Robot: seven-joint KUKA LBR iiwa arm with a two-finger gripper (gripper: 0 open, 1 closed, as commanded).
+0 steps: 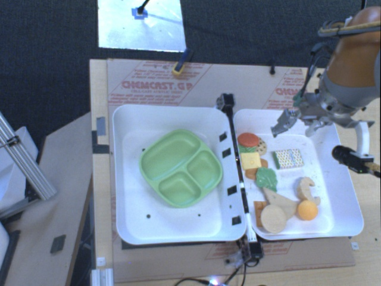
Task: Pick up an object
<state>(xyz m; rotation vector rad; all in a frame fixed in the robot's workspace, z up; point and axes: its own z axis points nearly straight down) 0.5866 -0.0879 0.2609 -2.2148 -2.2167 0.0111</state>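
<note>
A: Looking down at your bench [101, 159], you have two white bins side by side. The left bin [131, 130] holds a green divided plate [181, 168]. The right bin [339, 219] carries the toy food: a red round piece [249, 140], a yellow block [250, 161], a green leafy piece [266, 177], a patterned block [288, 158], a wooden spoon [276, 213] and an orange ball [306, 210].

B: And your end effector [296, 123]?

A: It hangs over the right bin's far edge, above the patterned block and apart from it. Nothing sits between its fingers; you cannot tell how wide they stand.
</note>
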